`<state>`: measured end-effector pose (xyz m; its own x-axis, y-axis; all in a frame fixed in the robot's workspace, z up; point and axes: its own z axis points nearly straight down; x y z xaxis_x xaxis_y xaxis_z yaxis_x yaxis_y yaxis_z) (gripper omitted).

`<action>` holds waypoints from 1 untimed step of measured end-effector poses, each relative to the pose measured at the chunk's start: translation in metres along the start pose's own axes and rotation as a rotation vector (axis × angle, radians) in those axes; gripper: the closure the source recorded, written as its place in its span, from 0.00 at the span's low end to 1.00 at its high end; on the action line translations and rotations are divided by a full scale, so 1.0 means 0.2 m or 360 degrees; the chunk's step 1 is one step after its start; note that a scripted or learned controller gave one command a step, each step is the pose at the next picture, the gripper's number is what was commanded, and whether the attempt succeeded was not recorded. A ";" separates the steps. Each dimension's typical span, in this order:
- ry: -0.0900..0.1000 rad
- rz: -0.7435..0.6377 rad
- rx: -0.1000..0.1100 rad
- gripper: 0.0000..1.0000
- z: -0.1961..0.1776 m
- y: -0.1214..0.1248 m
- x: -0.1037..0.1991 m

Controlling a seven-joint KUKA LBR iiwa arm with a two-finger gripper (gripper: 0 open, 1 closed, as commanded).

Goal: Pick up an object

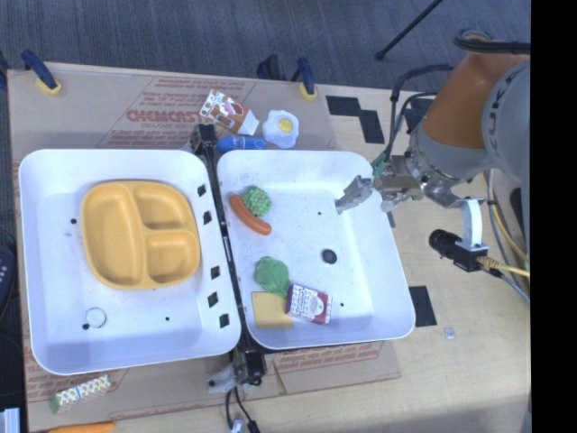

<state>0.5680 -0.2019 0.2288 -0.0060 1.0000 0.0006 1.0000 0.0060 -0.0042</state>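
- Over the right bin's upper right corner, the gripper is hanging from the grey arm, which is reaching in from the right with its orange band showing above the wrist.
- Nothing is sitting between the fingers; whether the jaws are apart or together I cannot tell, since they are showing as one pale grey tip pointing toward the bin's middle.
- Along the right bin's left side, a red sausage is lying at a slant, with a green broccoli touching its upper end.
- Lower down, a green leafy piece is sitting just above a yellow block, and a red and white packet is lying against the block's right edge (the three are crowding the lower left corner).
- All of these things are lying well apart from the gripper.
- A small dark spot is showing on the bin floor, between the gripper and the packet.
- Sitting in the left bin is a yellow tray with three compartments, near the bin's middle.
- Above the bins, on the cardboard, a carton, a blue thing and a white and yellow piece are lying close together near the seam between the bins.
- Blue clamps are gripping the cardboard's far edge.
- Below the left bin, a small striped wrapper is lying on the bench.
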 end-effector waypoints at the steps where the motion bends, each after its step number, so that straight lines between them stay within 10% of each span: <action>1: 0.0002 -0.0103 0.0005 0.00 0.51 0.09 0.27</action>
<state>0.5846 -0.1485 0.1260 -0.0708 0.9975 0.0024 0.9975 0.0708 -0.0074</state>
